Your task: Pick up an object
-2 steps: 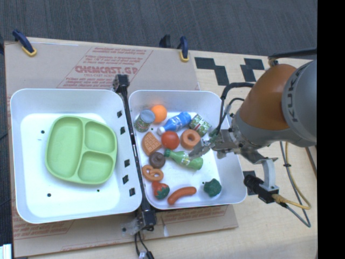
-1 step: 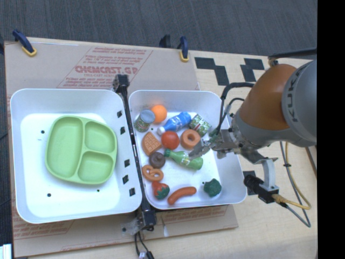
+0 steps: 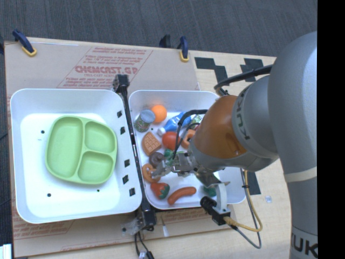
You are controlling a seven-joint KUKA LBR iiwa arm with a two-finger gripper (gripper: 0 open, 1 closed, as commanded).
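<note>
Far to the claw's left sits the left bin (image 3: pixel 21 144), holding a pale green divided plate (image 3: pixel 82 149) with three compartments. Behind it, on the brown board covering the surface (image 3: pixel 64 63), red print reads "CHEMCAST GP" (the smaller lines around it are too fine to read). A blue-and-yellow clamp (image 3: pixel 24 43) grips the board's far left corner and another (image 3: pixel 182 48) grips its back edge.

The claw (image 3: pixel 164 167) hangs low in the right bin (image 3: pixel 178 97), over the toy food at that bin's left side. Whether its fingers are spread or closed cannot be told: they blur into the clutter, and nothing is clearly caught between them. Just behind it lie a brown waffle-like piece (image 3: pixel 151 142) and a red tomato (image 3: pixel 170 140); farther back are a grey tin (image 3: pixel 144 121) and an orange ball (image 3: pixel 158 113). Just in front lie a red-and-green strawberry-like piece (image 3: pixel 160 189) and, a little to the right, a brown sausage (image 3: pixel 181 195).

To the right, the arm's orange band (image 3: pixel 218 131) and grey body (image 3: pixel 280 112) cover the rest of the bin; white letters "KU" show on the grey link, and again at the lower right.
</note>
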